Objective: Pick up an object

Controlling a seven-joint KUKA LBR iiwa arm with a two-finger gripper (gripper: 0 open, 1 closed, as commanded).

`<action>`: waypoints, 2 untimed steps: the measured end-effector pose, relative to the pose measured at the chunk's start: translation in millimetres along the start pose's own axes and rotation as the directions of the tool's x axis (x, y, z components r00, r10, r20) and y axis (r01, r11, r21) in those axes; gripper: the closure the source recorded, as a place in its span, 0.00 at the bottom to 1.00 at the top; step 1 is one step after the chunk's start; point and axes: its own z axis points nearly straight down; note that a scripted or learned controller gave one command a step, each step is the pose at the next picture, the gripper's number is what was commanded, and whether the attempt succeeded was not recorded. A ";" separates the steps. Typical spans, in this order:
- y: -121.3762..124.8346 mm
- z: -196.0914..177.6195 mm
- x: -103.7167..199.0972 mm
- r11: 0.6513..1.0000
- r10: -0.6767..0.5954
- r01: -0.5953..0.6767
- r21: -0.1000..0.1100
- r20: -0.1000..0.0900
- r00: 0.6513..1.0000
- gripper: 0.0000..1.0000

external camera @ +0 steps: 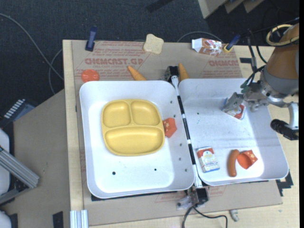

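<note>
red-white packet (237,110) | under gripper (232,103) | right bin (266,141)

Only readable thing was "CHEMCAST GP" printed in red on the brown board (118,61) under the bins, repeated at the right. The small cartons had print too tiny to read.

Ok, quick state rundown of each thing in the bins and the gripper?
gripper: low over the right bin, at a small red-and-white item; grasp unclear
yellow tray: upright, compartments bare
red packet: leaning against tray's edge
carton: lying flat
sausage: lying flat
orange piece: beside sausage
</note>
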 end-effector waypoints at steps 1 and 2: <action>26.1 59.7 -31.0 1.000 -0.002 0.002 0.003 -0.005 1.000 0.00; 44.5 60.2 -36.7 1.000 -0.005 0.006 0.026 -0.018 1.000 0.00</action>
